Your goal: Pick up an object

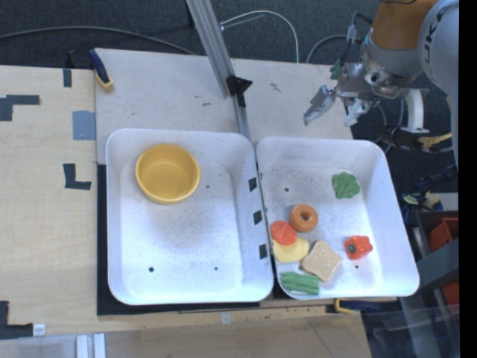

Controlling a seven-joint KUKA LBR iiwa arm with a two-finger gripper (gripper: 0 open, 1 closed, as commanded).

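Hovering above the bench beyond the right bin [387, 192], the hand [333, 107] hangs spread wide, holding nothing. Pickup not begun; the toy foods, including the doughnut [304, 217], lie untouched.

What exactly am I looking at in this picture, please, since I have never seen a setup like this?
This is one camera fixed above a workbench, looking down at a slant. The grey machine with the orange band at the upper right is a robot arm; the tool at its end, its two fingers spread apart, hangs above the bench just beyond the right bin, holding nothing. Two shallow white bins sit side by side. The left bin holds a yellow bowl. The right bin holds toy foods: a green leafy piece, a doughnut, a tomato, a yellow piece, a slice of bread, a red pepper and a green pod.
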